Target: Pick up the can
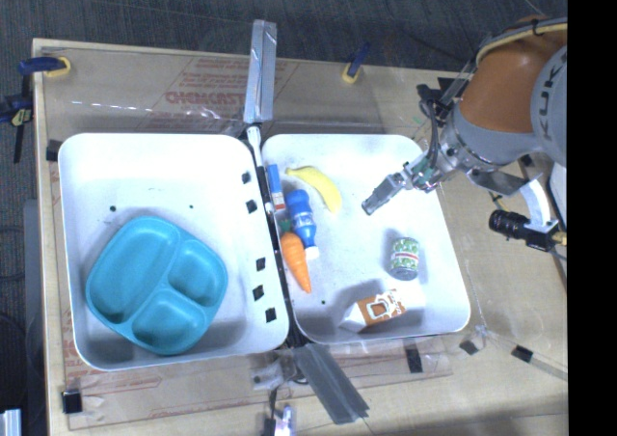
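Observation:
The can (406,258), small with a green and white label, stands upright in the right bin (439,304) near its right wall. My gripper (376,201) hangs over the same bin, up and to the left of the can and apart from it. Its fingers point down-left toward the bin's middle, and nothing shows between them.
In the right bin a banana (320,184), a blue bottle (302,218) and an orange carrot (296,261) lie along the left wall. An orange carton (382,310) lies at the front. The left bin (77,159) holds a blue divided plate (155,283).

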Controlling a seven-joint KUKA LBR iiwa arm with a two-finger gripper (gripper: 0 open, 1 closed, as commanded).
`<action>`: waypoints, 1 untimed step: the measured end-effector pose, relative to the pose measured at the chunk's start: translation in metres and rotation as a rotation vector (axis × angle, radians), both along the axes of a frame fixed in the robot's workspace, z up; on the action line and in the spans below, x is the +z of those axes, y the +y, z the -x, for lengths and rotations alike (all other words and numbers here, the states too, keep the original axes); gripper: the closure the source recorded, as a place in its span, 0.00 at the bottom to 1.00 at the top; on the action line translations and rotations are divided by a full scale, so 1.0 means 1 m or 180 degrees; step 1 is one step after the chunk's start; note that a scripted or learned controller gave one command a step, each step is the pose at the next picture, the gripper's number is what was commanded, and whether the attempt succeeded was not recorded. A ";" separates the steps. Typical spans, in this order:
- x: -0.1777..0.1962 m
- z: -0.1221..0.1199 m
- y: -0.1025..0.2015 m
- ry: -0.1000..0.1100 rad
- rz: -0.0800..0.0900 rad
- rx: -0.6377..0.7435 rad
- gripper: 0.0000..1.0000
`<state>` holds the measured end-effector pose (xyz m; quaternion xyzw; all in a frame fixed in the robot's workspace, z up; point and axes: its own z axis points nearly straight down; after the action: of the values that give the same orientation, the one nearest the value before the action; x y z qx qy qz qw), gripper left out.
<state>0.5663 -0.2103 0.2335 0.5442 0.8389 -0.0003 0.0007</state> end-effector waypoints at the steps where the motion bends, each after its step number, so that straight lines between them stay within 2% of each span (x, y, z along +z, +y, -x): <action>1: -0.037 0.059 0.000 0.0009 -0.0003 0.0054 0.00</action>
<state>0.5070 -0.2104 0.1962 0.5371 0.8435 -0.0006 -0.0007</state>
